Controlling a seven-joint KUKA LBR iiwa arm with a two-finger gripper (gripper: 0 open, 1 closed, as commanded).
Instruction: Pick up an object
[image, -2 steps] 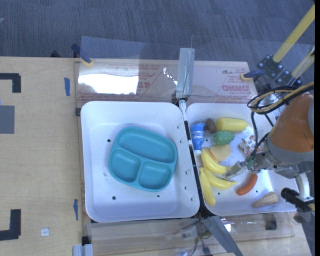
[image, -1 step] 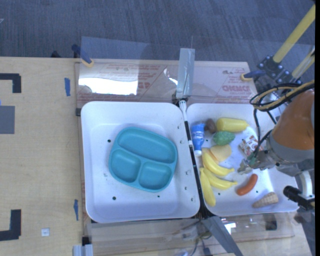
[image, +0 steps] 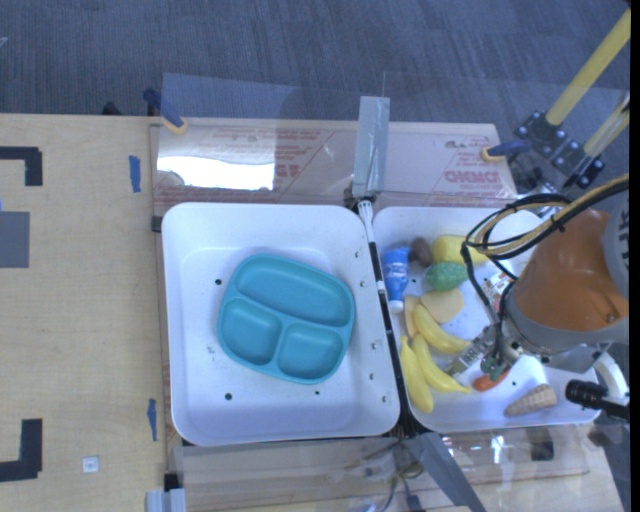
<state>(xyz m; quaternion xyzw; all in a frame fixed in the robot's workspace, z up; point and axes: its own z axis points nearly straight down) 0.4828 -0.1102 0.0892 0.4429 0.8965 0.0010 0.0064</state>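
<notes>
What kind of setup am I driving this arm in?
Probably a robotics lab bench for pick-and-place trials: two white bins, a teal divided plate, and toy food like bananas under the pincer.

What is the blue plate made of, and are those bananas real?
The blue plate looks like smooth moulded plastic: one even colour, rounded dividers, soft sheen. The bananas are probably plastic toys: flat, uniform yellow without brown marks, though I can't be sure.

arm (image: 575, 285) | grey, orange band | black and yellow cables | end effector (image: 487, 352) blurred, perhaps metallic
</notes>
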